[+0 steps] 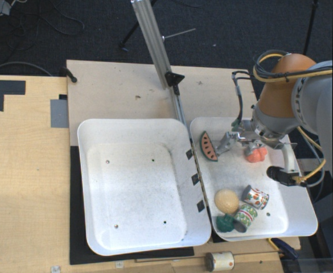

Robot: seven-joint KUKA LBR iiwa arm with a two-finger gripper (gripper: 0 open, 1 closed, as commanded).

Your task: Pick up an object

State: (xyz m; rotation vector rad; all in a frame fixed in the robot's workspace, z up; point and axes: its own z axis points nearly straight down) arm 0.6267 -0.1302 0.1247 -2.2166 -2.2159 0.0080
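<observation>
Camera view: fingers (pixel 227 143) beside watermelon slice (pixel 208 147).

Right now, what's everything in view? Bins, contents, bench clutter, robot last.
white bins: 2, white, side by side on the bench; left bin, right bin
watermelon slice: 1, red with green rind, right bin, far-left part
orange-red object: 1, right bin, far side, under the wrist
tan ball: 1, right bin, near side
small cans: 2, white with red and green print, right of the ball
dark green object: 1, near edge, below the ball
aluminium rail: 1, silver, slanting behind the bins
arm: 1, grey with orange band
end effector: 1, over the right bin beside the watermelon slice
</observation>
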